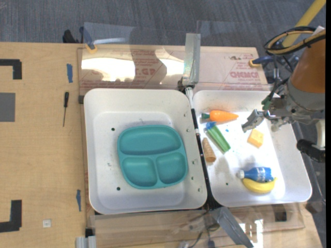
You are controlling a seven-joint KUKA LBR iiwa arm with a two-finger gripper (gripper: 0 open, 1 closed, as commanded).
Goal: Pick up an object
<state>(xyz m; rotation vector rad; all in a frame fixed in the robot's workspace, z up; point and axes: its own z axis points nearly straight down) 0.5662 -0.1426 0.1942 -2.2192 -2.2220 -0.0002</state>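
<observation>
The right bin (295, 190) holds several small items: an orange carrot (223, 116), a green stick-shaped piece (218, 138), a brown bread-like roll (208, 150), a yellow cheese wedge (255, 138), a blue bottle (260, 173) and a yellow banana (259, 185). My gripper (260, 125) hangs over the upper part of this bin, just above and behind the cheese wedge. Its fingers are spread open with nothing between them. The carrot lies to the gripper's left.
A teal divided plate (152, 155) lies in the left bin (98, 138). A clear plastic wall (155, 66) stands behind both bins. The arm's grey body and cables (305, 76) crowd the right bin's upper right side.
</observation>
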